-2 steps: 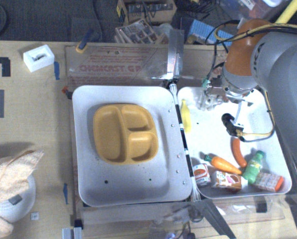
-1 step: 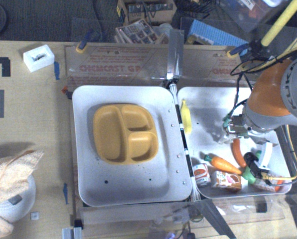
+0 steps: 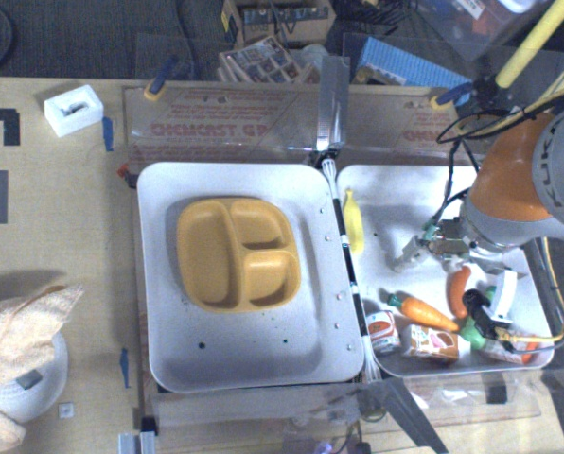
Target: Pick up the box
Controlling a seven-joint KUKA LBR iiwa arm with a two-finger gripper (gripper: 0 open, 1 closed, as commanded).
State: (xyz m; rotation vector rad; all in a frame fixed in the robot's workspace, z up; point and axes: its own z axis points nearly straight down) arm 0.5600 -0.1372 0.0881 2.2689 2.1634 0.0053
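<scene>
The box, a small carton printed in orange, red and white, lies near the front edge of the right bin. An orange carrot rests against its far side. My gripper hangs low over the middle of the right bin, pointing left, a short way behind and left of the box and apart from it. I see nothing held in it. The grey arm with its orange band reaches in from the right.
A yellow banana lies along the right bin's left wall. A small red-and-white container sits left of the box, and a red item with other small toys sits to its right. The left bin holds a yellow divided tray.
</scene>
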